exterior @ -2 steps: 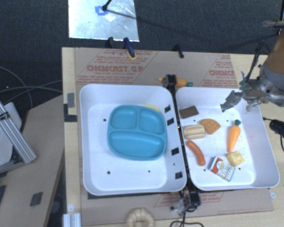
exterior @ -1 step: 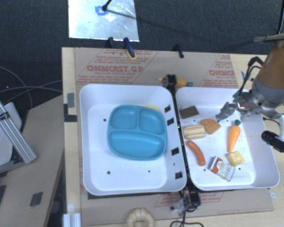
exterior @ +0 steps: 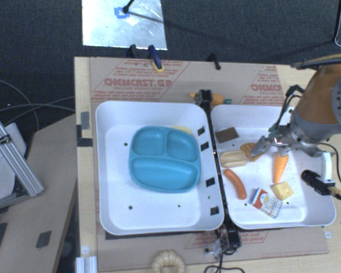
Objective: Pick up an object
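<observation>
Nearest the camera, a small printed packet (exterior: 267, 203) and a yellow cheese wedge (exterior: 283, 190) lie toward the front of the right bin (exterior: 315, 215), with a red sausage (exterior: 235, 183) angled just to their left. Further in, the carrot (exterior: 280, 167) lies with its long axis running roughly front to back, its thick end pointing away toward the jaws (exterior: 265, 145). These sit just beyond and slightly left of that end, over the middle of the bin, close to an orange waffle-like piece (exterior: 250, 151) and a pale bread roll (exterior: 234, 158). Whether they are spread or closed cannot be told at this size; nothing is seen between them. A short move toward the camera would likely reach the carrot, which has bare floor on both flanks. Beyond, a brown slab (exterior: 227, 134) lies near the far wall. The left bin (exterior: 111, 169) carries a blue divided plate (exterior: 164, 158).
</observation>
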Available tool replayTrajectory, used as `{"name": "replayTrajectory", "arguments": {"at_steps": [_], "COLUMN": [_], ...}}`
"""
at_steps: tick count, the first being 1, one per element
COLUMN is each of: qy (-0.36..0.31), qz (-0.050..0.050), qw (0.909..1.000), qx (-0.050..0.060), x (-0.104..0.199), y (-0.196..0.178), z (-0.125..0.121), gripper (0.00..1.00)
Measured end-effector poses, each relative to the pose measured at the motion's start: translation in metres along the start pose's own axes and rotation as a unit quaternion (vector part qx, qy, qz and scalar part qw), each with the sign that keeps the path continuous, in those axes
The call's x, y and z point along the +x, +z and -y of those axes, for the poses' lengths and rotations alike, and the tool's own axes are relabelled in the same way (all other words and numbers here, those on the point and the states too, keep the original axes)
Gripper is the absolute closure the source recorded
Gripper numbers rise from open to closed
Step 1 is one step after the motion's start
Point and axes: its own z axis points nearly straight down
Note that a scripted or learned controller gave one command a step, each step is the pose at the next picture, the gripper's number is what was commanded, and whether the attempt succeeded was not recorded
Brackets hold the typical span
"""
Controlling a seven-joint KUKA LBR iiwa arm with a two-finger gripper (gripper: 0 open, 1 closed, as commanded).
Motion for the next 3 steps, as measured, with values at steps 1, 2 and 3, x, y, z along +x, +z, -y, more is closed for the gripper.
{"name": "replayTrajectory", "arguments": {"at_steps": [1,2,3], "qy": [0.000,0.000,-0.001], "qz": [0.000,0.001,0.002], "qw": [1.0000,1.0000,1.0000], "qx": [-0.001,-0.004,-0.006], "x": [0.001,0.000,-0.004], "y": [0.034,0.021,-0.043], "z": [0.000,-0.002,-0.006], "gripper": [0.00,1.00,1.00]}}
